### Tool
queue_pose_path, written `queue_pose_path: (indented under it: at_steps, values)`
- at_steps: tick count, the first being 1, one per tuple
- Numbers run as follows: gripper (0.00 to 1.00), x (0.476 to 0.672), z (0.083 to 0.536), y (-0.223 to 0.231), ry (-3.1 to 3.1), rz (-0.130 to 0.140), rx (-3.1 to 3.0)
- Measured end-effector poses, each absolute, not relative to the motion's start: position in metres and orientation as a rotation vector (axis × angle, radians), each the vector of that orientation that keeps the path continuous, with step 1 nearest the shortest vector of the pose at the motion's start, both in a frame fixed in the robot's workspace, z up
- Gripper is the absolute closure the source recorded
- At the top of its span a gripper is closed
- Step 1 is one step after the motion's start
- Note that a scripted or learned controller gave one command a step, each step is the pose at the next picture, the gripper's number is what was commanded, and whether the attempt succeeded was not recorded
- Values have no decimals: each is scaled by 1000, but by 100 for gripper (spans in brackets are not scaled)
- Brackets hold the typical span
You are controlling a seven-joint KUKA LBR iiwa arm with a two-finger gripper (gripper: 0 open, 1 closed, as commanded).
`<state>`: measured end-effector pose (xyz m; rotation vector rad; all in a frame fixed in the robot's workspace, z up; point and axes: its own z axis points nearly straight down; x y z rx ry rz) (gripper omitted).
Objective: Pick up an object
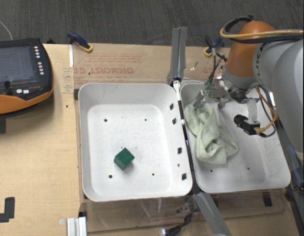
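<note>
Left bin (93,146): a shallow white tray was seen at the lower centre of the frame, its floor dotted with small dark holes.
Green block (124,159): a small cube was lying alone in the lower part of the left bin, well apart from the arm.
Right bin (269,171): the second white tray was set just beside the first, at the lower right of the frame.
Cloth (209,134): a pale, crumpled rag was heaped against the left wall of the right bin, its upper end drawn up towards the tool.
Gripper (207,98): it was placed at the top of the cloth, in the upper right of the frame; how far the pincer stood apart could not be told, as the tips were lost against the fabric.
Arm (250,48): grey with an orange band, it was reached in from the right edge.
Step in hand: a grasp on the cloth was judged to be under way, not confirmed.
Next move: a firm close and a straight lift would be called for, so that the rag is carried clear.
</note>
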<state>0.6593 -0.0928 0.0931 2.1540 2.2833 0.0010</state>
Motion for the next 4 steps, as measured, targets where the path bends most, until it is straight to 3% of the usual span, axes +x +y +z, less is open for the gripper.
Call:
queue_pose_path:
  at_steps: [1, 2, 3, 4]
  values:
    - [100, 659, 103, -94, 2279, 1, 2157]
    - [100, 656, 192, -27, 2389, 0, 2038]
    - [100, 611, 231, 8, 2412, -3, 2014]
    - [100, 554, 238, 17, 2509, -4, 1893]
